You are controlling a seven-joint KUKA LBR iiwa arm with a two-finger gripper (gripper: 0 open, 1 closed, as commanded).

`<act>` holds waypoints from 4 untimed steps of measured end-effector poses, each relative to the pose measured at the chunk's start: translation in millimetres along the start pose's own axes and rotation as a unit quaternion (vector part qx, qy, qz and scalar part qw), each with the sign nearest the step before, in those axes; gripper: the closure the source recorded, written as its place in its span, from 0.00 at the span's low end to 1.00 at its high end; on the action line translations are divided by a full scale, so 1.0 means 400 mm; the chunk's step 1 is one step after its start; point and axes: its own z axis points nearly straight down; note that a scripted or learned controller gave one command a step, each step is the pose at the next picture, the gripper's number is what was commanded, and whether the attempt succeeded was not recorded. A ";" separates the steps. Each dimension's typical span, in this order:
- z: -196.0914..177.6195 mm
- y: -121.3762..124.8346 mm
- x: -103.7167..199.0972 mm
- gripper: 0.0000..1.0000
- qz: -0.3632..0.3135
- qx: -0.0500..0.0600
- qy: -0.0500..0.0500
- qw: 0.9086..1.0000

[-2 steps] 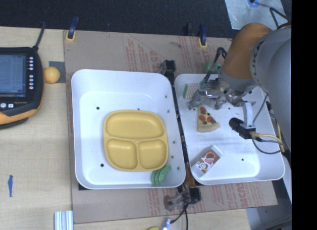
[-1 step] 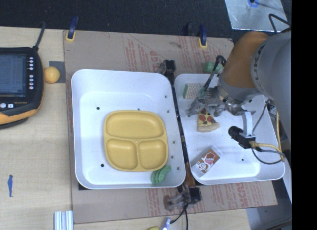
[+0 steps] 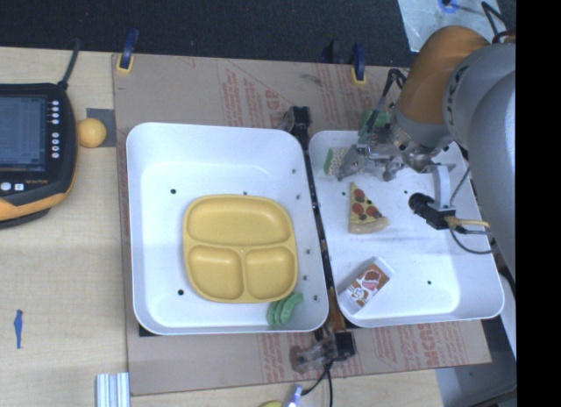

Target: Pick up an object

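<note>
Two bins: left bin [image 3: 149,221] and right bin [image 3: 456,304] sit side by side on the bench, walls nearly touching.
Left bin: yellow divided tray [image 3: 238,247] lies flat in the middle; green toy [image 3: 284,310] is tucked by the near right corner, just beside the tray.
Right bin, near: small snack packet [image 3: 365,284] lies flat, well apart from the arm.
Right bin, middle: pizza slice toy [image 3: 364,210] lies flat, close below the gripper.
Far left corner: small green item [image 3: 330,161], partly hidden against the wall.
Gripper [image 3: 366,161]: low over the far end; jaw state, cannot tell.
Risk: flat pieces may slide off under closing fingers.
Risk: corner item sits so near the wall that a finger could strike the rim.
</note>
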 end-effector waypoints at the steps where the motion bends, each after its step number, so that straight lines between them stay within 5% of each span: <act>1: 0.002 -0.082 0.040 0.00 0.000 0.001 0.000 1.000; 2: -0.024 -0.082 0.037 1.00 0.000 0.002 -0.001 1.000; 3: -0.024 -0.082 0.037 0.00 0.000 0.002 -0.001 1.000; 4: -0.050 -0.082 0.035 1.00 0.000 0.002 -0.001 1.000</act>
